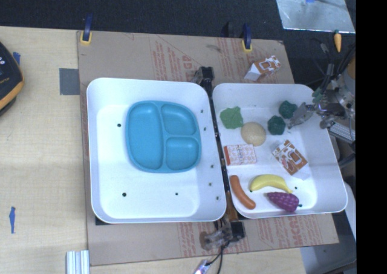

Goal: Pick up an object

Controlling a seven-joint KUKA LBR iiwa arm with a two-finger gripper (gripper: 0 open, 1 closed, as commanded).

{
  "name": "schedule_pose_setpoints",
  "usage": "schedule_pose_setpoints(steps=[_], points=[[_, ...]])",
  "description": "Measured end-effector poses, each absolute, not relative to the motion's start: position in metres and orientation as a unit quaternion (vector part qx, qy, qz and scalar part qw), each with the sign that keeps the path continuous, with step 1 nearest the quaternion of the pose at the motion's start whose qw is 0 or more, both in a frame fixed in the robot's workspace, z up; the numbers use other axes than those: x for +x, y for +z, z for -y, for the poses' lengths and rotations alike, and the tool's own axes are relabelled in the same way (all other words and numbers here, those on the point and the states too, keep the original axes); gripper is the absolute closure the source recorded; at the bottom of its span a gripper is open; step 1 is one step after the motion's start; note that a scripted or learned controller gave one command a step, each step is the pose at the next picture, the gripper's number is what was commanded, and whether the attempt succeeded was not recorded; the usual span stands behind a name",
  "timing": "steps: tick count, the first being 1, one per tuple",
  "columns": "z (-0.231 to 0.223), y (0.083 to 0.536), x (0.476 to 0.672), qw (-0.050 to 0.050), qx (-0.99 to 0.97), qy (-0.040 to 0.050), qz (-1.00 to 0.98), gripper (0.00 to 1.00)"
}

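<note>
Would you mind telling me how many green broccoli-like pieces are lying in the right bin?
3: a lighter green piece near the bin's upper left, and two darker green pieces, one at upper right, one just below-left of it. None looks hidden.

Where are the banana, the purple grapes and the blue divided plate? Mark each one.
banana (270,182), camera view, middle of its yellow curve.
purple grapes (283,201), camera view, centre of the bunch.
blue divided plate (143,137), camera view, floor of its large compartment.
</note>
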State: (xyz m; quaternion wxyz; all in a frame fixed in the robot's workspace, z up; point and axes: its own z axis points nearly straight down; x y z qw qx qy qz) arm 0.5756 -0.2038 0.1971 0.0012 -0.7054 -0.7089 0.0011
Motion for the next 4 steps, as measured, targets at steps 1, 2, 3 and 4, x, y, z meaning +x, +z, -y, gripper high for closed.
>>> schedule_pose_setpoints(steps=[1,2,3,4], points=[[0.212,0.097,0.49,0.002,-0.706,0.0015,0.709,0.0],[0.192,0.092,0.538,0.001,-0.705,0.001,0.709,0.0],[0.194,0.104,0.539,-0.001,-0.704,0.001,0.71,1.0],[0.113,0.094,0.574,-0.002,-0.704,-0.0011,0.71,1.0]])
